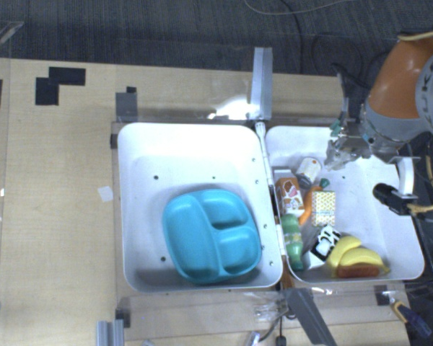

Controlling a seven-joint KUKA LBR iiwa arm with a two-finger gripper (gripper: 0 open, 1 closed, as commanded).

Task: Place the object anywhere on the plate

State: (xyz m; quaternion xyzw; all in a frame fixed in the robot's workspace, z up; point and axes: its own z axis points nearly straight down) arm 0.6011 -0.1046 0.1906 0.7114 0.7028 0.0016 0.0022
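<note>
A blue divided plate (211, 235) lies in the left bin (141, 193), toward its front. The right bin (397, 225) holds a cluster of small items: a yellow banana (353, 251) at the front, a black-and-white packet (322, 243), green pieces (292, 236) along the left wall, an orange carrot-like piece (306, 206), a yellow patterned packet (323, 207), a brown packet (291, 192) and a white item (308, 169). My gripper (337, 152) hangs over the back of the right bin, just right of the white item and above the cluster. Nothing shows between its fingers.
A metal divider post (263, 85) stands at the back between the two bins. The arm with its orange band (408, 78) fills the upper right. A black cable fitting (390, 197) sits over the right bin's right side. Tan bench surface (50, 215) stretches left of the bins.
</note>
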